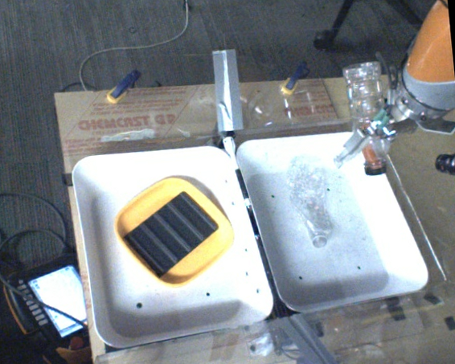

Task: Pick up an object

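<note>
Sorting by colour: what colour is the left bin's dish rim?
Yellow rim around a black ribbed centre, camera view.

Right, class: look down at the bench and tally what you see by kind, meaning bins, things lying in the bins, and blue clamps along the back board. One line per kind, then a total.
White bins: 2, left bin and right bin
Things in the bins: 2, yellow and black object and clear plastic bottle
Blue clamps: 2
Total: 6

One camera sits high above the counter (82, 103) and looks down at a slant. It is far enough back to see both shallow white plastic bins (104, 311) and some floor.
</note>
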Controlling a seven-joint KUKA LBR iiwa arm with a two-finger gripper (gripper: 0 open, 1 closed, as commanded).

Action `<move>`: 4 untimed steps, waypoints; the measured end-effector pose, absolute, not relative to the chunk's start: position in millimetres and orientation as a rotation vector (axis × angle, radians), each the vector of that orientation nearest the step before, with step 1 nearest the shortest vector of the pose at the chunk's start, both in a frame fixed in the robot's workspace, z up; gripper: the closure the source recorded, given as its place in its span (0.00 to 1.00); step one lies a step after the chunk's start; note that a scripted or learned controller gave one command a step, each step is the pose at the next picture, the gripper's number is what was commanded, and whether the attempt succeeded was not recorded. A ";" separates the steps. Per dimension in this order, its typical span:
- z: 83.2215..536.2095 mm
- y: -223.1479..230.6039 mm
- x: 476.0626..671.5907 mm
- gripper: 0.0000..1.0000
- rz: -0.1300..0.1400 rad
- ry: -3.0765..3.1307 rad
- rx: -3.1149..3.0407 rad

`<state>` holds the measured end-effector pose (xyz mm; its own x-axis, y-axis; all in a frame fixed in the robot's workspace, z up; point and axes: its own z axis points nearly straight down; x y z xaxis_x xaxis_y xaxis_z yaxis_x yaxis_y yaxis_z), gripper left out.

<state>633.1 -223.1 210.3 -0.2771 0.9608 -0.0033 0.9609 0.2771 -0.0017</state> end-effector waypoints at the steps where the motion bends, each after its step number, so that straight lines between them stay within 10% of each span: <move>1: 104.2 -177.3 575.7 0.00 0.004 2.542 1.842; 2: 112.6 -176.5 576.1 1.00 0.006 2.543 1.842; 3: 168.4 -108.9 604.3 1.00 -0.001 2.446 1.974; 4: 269.4 -136.1 583.6 1.00 -0.004 2.622 1.727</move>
